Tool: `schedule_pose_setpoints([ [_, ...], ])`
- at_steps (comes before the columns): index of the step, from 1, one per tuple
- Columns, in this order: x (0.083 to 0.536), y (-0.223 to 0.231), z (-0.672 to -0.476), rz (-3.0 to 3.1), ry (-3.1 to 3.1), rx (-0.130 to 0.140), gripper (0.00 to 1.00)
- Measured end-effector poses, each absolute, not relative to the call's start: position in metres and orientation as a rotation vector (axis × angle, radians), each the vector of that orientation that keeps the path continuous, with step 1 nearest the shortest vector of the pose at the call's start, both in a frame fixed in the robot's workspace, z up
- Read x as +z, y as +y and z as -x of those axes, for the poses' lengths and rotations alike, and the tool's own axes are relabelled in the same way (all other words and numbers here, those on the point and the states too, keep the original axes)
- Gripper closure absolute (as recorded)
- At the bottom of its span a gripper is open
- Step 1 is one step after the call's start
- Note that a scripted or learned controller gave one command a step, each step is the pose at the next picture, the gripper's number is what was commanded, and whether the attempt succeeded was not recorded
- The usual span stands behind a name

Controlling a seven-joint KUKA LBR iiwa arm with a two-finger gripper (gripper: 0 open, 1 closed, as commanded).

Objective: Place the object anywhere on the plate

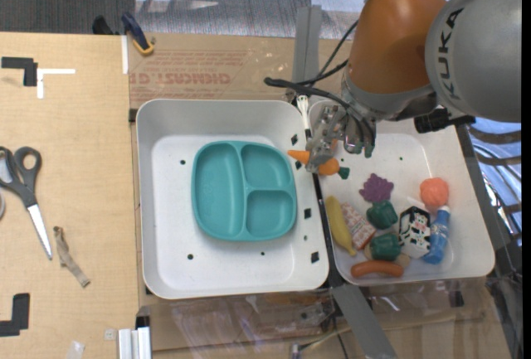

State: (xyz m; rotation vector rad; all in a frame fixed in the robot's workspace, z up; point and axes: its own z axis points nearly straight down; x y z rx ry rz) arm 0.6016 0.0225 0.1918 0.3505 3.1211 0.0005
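Note:
A teal plate (246,191) with three compartments lies in the left bin (158,208). My gripper (323,152) hangs over the divider between the two bins, just right of the plate's upper right corner. A small orange toy carrot (319,162) with a green tip sits between its fingers, lifted off the bin floor. The grey arm and its orange band reach in from the upper right and hide part of the right bin's back.
The right bin (440,158) holds several toys: a purple grape bunch (378,186), an orange ball (434,191), a yellow banana (338,225), green pieces (383,216), a cow figure (414,229), a blue bottle (438,235), a sausage (375,269). Scissors (26,191) lie on the wooden board at left.

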Motion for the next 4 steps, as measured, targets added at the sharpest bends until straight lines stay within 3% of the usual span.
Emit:
schedule_pose_setpoints([
  [1, 0.192, 0.022, -0.602, -0.351, 3.121, 0.000, 0.00],
  [2, 0.191, -0.031, -0.478, -0.561, 3.092, -0.001, 0.00],
  [3, 0.189, -0.115, -0.489, -0.970, 2.986, 0.000, 0.00],
  [4, 0.232, -0.128, -0.535, -1.314, 2.851, -0.001, 0.00],
])
